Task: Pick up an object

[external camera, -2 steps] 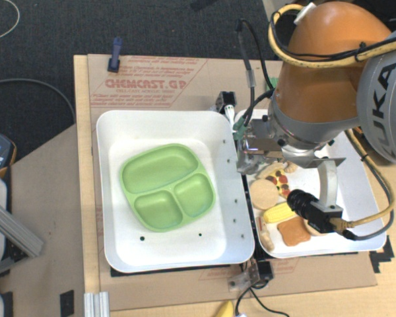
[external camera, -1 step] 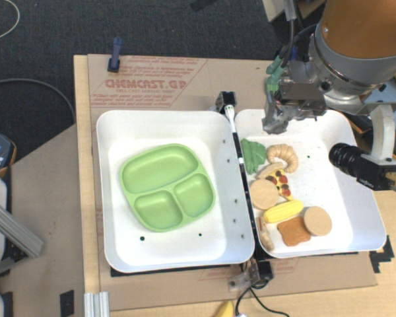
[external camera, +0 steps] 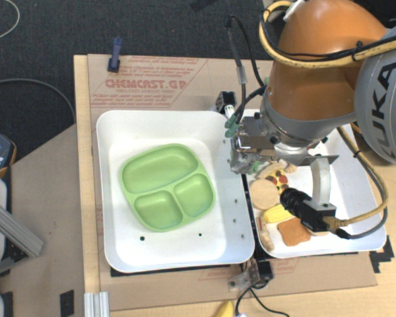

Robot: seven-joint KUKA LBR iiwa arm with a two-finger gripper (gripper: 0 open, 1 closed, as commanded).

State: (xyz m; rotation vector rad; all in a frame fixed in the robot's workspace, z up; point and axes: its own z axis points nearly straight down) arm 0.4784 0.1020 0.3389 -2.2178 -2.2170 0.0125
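Right bin (external camera: 330, 249) | tan disc (external camera: 264, 192) just beside pincer (external camera: 245, 162) | yellow piece (external camera: 276, 214) nearby

Tan disc (external camera: 264, 191), yellow piece (external camera: 275, 214), orange wedge (external camera: 291, 232) clustered in right bin (external camera: 360, 177)

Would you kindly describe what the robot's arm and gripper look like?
The arm is grey and rounded, with dark lettering on its side and a broad, glossy orange band above the wrist. A yellow cable curves around that band, and thin black cables run down towards the gripper, a boxy silver-grey metal part.
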